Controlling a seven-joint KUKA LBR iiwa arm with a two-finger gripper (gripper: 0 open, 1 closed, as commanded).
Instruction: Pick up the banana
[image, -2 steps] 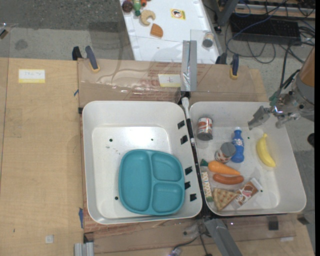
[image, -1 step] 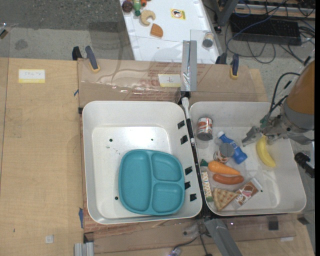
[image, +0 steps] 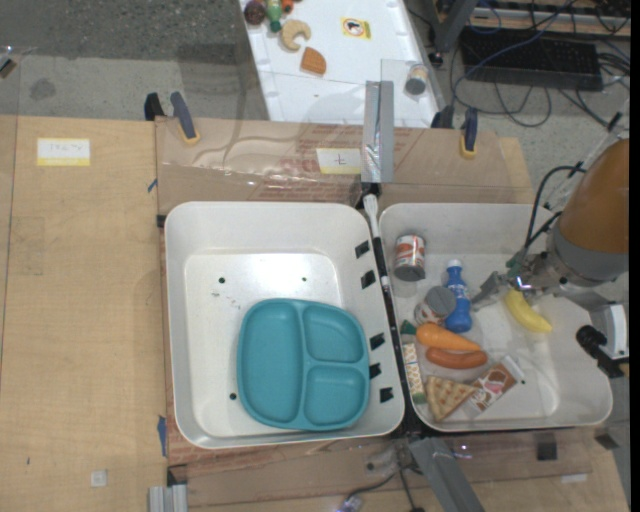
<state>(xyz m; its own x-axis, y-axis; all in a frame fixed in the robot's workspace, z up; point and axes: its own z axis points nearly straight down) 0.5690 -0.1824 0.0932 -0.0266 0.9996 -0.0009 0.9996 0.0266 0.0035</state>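
The jaws (image: 507, 283) are seen low in the right bin (image: 580, 405), but it cannot be told if they are spread or pressed together. The yellow banana (image: 528, 311) is found just below them, touching or almost touching. A blue bottle (image: 457, 297) is seen to their left, with a carrot (image: 452, 341) lower down.

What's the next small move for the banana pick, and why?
Probably a short shift of the claw toward the banana's middle before lowering. The claw sits in the right bin right at the banana's upper end, with the banana lying tilted just below it, apart from the blue bottle and carrot. A grasp at the tip would likely slip.
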